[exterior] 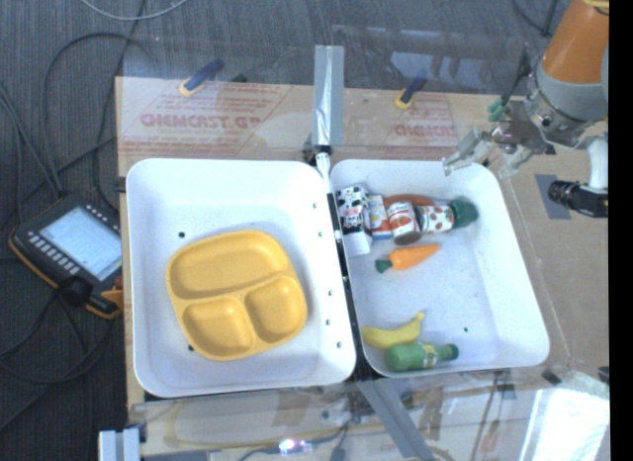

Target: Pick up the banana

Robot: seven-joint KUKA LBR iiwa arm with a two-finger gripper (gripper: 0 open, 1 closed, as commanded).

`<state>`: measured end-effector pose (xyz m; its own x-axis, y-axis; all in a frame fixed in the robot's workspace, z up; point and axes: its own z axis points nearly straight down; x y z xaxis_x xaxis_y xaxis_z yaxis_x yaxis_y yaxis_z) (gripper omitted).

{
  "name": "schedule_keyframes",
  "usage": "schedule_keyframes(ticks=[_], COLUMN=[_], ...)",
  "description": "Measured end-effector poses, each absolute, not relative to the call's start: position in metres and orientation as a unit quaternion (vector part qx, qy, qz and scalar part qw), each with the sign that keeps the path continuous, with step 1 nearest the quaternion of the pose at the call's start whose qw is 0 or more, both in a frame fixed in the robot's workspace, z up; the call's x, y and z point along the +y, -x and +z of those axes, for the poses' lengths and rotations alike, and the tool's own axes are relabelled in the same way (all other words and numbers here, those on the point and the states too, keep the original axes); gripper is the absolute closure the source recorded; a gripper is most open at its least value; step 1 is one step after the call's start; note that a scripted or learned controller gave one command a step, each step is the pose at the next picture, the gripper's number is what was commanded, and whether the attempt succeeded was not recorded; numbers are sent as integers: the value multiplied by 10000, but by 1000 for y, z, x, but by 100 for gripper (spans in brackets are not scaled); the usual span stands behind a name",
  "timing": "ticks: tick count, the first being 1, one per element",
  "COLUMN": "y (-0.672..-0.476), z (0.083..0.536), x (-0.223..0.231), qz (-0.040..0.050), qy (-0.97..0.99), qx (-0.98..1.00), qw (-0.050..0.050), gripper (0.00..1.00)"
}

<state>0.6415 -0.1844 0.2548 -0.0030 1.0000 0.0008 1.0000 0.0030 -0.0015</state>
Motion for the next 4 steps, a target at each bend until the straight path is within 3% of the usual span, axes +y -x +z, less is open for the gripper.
schedule_keyframes(ticks=[1,2,3,4], y=[-572,-483,-486,-488], z=[195,183,89,100], x=[-154,-81,-117,-115], qz=[8,1,-21,-48], qy=[6676,5593,4460,4456], qx=[-7445,-8290,-8950,-8952], qw=[13,22,-33,-52], gripper=[0,0,0,100])
